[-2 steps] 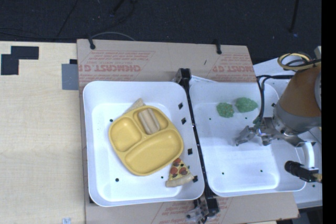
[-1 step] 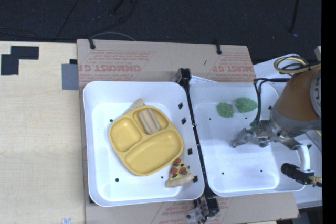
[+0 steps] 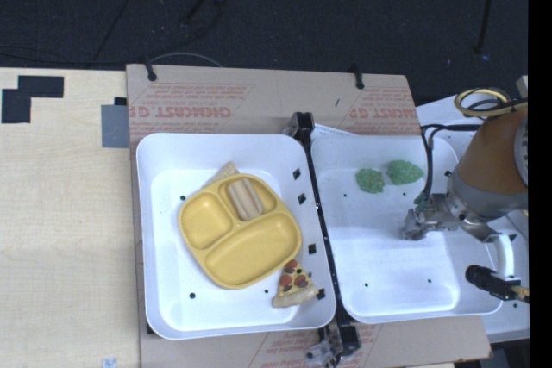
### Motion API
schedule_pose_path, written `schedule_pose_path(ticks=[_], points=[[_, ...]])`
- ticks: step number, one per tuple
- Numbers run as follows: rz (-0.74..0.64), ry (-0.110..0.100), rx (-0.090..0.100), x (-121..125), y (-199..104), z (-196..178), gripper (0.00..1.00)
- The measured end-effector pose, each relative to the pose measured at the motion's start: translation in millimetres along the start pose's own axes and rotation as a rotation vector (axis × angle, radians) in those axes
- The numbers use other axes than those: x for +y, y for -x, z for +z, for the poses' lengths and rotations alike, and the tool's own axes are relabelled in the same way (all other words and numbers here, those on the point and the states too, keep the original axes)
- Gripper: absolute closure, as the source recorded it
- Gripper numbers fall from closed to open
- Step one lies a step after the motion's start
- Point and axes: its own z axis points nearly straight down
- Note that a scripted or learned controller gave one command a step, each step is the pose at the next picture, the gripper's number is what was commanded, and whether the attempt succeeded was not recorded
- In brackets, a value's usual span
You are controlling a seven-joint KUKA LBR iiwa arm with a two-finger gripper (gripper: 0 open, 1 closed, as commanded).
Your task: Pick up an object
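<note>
Objects to pick lie in both bins, and the black divider [image 3: 312, 211] between them serves as the landmark. Well left of the divider sits a yellow tray [image 3: 216, 250] in the left bin [image 3: 159, 185], with a hot dog [image 3: 245, 199] in its upper compartment nearest the divider; a pizza slice [image 3: 294, 284] lies just beside the tray's lower corner, close to the divider's lower end. Right of the divider, in the right bin [image 3: 388, 297], two green lumps [image 3: 371, 180] [image 3: 403, 172] rest side by side near the far wall. Farther right, the gripper [image 3: 418, 226] hangs low over the bin floor, below the greens and apart from them; whether its claw is wide or narrow cannot be told from here, and nothing shows between its tips. The nearest target is probably the right-hand green lump. To grasp it well, the arm should centre above it, descend straight, and close only once the lump sits between the tips, keeping clear of the bin wall.
</note>
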Motion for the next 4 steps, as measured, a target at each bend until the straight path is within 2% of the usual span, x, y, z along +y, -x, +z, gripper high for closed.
schedule_pose_path(ticks=[3, 4], points=[[-0.005, 0.005, -0.003, 2, 1, -140, 1.0], [-0.008, 0.0, 0.002, 6, -51, -128, 1.0]])
